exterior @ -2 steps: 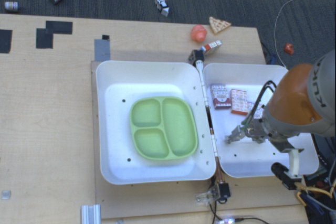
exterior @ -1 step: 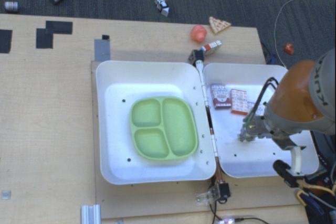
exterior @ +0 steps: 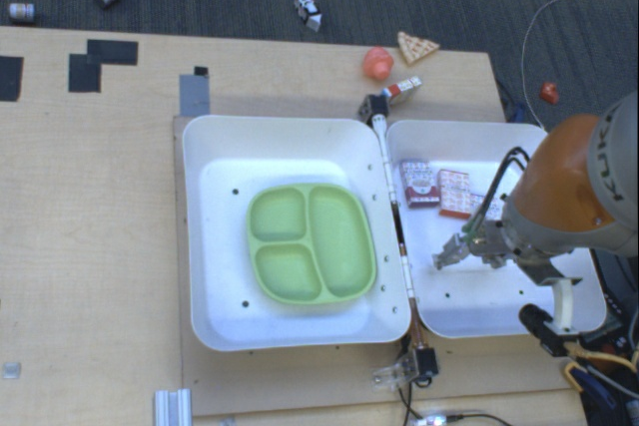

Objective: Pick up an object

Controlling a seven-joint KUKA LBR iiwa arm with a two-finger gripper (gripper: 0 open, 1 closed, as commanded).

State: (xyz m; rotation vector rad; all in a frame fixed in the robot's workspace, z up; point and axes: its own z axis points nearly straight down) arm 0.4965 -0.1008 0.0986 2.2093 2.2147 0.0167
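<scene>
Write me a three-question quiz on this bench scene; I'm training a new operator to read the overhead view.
1. True or false: the green divided tray lies in the right bin.
2. What lies nearest the gripper? A) the two small packets B) the orange ball C) the pizza-slice toy
3. Fill in: the green divided tray has ___ compartments.

Key: 1 false, it lies in the left bin; 2 A; 3 three.
</scene>
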